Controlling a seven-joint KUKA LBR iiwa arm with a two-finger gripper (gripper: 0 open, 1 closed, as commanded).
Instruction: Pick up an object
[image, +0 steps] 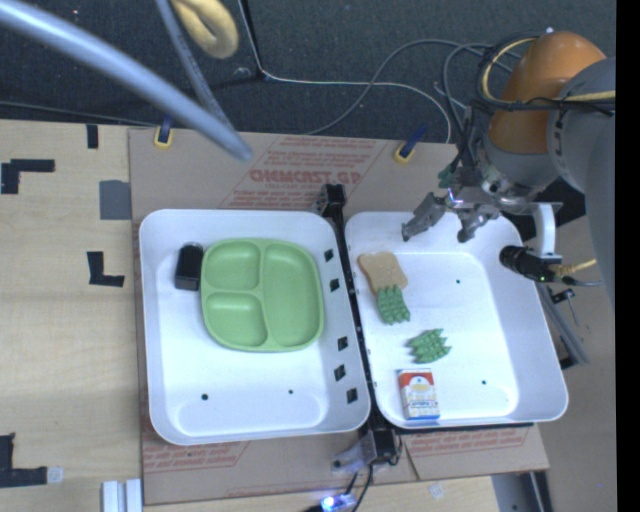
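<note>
The pincer is hanging over the far edge of the right bin, with its two fingers spread apart and nothing between them. It is sitting above bare white floor, well apart from anything it could pick up.

Four small things are lying in that right bin. A tan slice of bread is resting flat near the bin's left wall, closest to the pincer, and a green leafy piece is touching its near edge. A second green leafy piece is lying on its own nearer the middle, and a small box with a red and white face is lying flat toward the near rim.

All of them are looking light. The bread is probably a stiff toy piece, thin and flat, so the fingers would have to straddle its narrow width and get low against the floor. The green pieces are looking bumpy and possibly soft, which should give the fingers some grip; the lone one has open room around it and seems the easiest target. The box is probably rigid with smooth, slippery faces, best taken across its short sides.

In the left bin a green divided plate is lying with a small black block just beside it.
</note>
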